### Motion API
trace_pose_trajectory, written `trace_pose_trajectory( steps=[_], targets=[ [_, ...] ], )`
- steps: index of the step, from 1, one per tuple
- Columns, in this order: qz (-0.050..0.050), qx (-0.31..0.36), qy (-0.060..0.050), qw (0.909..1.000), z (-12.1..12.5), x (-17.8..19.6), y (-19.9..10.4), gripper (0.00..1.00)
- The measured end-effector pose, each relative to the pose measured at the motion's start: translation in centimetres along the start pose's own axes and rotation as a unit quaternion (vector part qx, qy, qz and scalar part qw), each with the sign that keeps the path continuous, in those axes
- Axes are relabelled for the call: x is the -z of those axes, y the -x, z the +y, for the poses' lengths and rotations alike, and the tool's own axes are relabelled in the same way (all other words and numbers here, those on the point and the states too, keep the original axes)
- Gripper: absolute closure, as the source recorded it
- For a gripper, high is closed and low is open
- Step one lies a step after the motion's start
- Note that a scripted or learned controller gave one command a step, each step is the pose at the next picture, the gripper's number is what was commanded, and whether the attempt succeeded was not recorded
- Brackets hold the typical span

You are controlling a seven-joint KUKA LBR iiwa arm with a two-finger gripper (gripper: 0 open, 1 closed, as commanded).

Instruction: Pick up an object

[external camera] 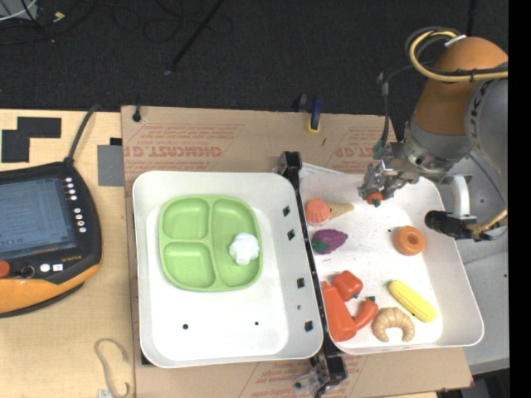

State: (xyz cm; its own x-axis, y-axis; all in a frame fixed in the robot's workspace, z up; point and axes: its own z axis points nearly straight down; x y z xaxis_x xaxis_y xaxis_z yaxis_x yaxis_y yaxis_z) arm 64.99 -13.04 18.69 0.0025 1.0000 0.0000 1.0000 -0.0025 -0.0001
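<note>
Judging from how things lie, the pick is not yet done; every toy food item rests on a bin floor, none lifted; the gripper [377,191] hangs over the far corner of the right bin [452,222], and a small reddish bit shows at its tip, too small to say whether it is part of the tool or something caught there; how far the tool is open cannot be made out from this slant; nearest to it lie the ice-cream cone [323,211] and the purple grapes [329,240], with the orange doughnut [409,240] just beyond; the banana [412,300], croissant [393,324] and red peppers [344,303] sit at the near end, well apart from it; a white lump [244,248] rests in the green tray [187,247] of the left bin [158,313]; reaching, closing and lifting all seem left to do
</note>
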Motion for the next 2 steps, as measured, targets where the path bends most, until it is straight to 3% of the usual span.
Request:
trace_pose_trajectory(
  steps=[1, 2],
  targets=[
    [0.000, 0.000, 0.001, 1.0000, 0.0, 4.3, 0.3, 1.00],
    [0.001, 0.002, -0.002, 1.0000, -1.6, 3.7, -4.1, 1.00]
  ],
)
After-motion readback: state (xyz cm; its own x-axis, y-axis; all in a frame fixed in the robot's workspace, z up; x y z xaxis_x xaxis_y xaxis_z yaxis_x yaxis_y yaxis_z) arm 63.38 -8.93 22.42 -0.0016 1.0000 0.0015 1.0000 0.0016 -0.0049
